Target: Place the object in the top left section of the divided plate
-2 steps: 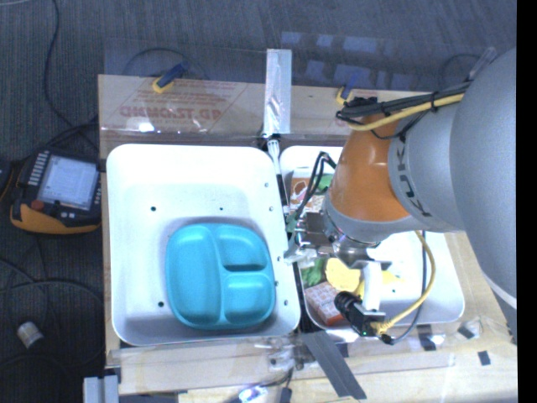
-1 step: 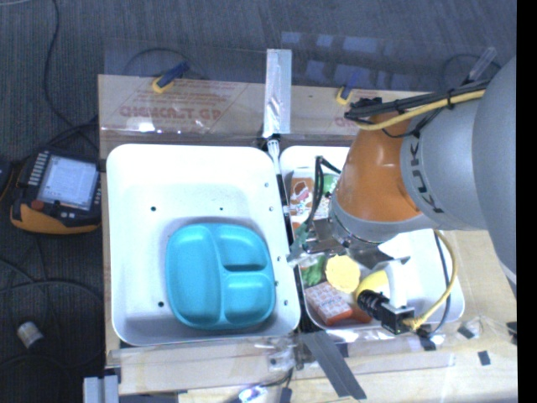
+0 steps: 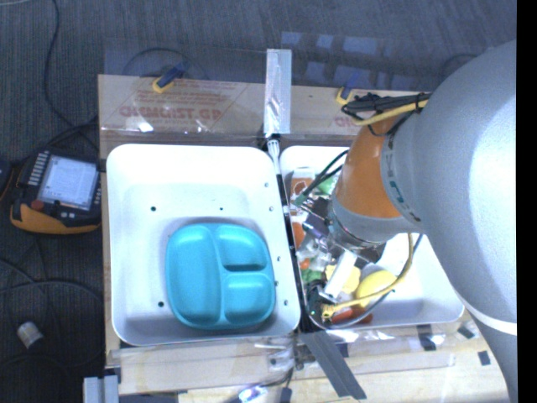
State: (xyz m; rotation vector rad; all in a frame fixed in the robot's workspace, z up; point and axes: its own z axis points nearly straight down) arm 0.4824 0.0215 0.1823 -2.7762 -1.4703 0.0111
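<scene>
Camera view showed the grey arm (image 3: 470, 175), by far the largest thing, reaching in from the right over the right bin (image 3: 419, 309), its orange band (image 3: 369, 183) above the wrist. The left bin (image 3: 134, 183) held a blue divided plate (image 3: 220, 275) lying near its front, its sections bare. The gripper (image 3: 323, 254) hung low among a heap of small objects (image 3: 336, 292) at the right bin's left side; a yellow piece (image 3: 375, 282) lay just right of it. How the gripper stood, and which object it was after, could not be told.
</scene>
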